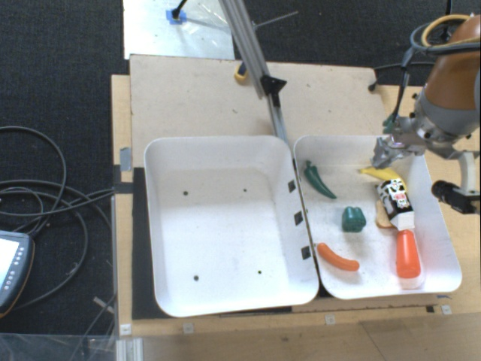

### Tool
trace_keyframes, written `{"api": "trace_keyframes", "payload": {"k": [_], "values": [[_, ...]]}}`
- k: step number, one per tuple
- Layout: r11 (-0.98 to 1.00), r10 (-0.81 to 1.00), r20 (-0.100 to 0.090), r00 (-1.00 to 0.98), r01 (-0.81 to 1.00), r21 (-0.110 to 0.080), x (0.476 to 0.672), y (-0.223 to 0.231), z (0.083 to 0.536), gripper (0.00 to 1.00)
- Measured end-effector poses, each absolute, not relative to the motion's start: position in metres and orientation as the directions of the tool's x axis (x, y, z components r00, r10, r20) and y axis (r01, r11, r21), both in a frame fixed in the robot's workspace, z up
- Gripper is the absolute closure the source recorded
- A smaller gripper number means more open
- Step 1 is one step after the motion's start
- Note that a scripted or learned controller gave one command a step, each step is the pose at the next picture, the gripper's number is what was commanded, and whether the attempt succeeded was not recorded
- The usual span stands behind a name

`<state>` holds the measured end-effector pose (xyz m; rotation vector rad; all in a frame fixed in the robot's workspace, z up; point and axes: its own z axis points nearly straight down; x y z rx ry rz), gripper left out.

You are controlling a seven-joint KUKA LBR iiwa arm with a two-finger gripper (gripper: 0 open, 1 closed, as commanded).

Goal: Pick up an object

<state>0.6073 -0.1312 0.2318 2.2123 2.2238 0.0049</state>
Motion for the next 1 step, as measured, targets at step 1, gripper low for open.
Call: {"api": "trace_keyframes", "payload": {"k": [1], "values": [[0.010, 1.000, 0.002, -0.010, 1.000, 0.001, 0.5946, -0.0829, 0.2419, 1.00]]}}
